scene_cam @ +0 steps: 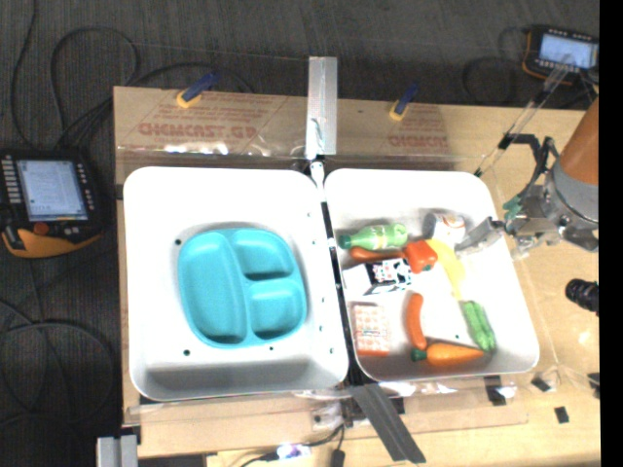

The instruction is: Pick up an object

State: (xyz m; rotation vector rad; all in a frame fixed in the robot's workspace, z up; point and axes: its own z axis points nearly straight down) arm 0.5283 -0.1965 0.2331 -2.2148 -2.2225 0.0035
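The right bin [506,290] holds several toy foods. A green bottle [378,234] lies over a red chili [362,254]. Beside them are an orange-red pepper [421,254], a yellow piece [451,267] and a small white item [448,225]. A black-and-white carton [389,274] lies mid-bin and a pink packet [367,327] at the lower left. An orange sausage [416,317], a carrot [451,354] and a green vegetable [478,325] lie toward the front. My gripper [484,232] hangs over the bin's upper right edge, next to the white item and yellow piece. Nothing shows in its grasp.
The left bin [146,261] holds a blue divided tray [241,285]. A metal post [321,105] stands behind the seam between the bins. A pendant with a screen [47,197] lies left of the bench. Cables and a small device [560,54] sit at the back right.
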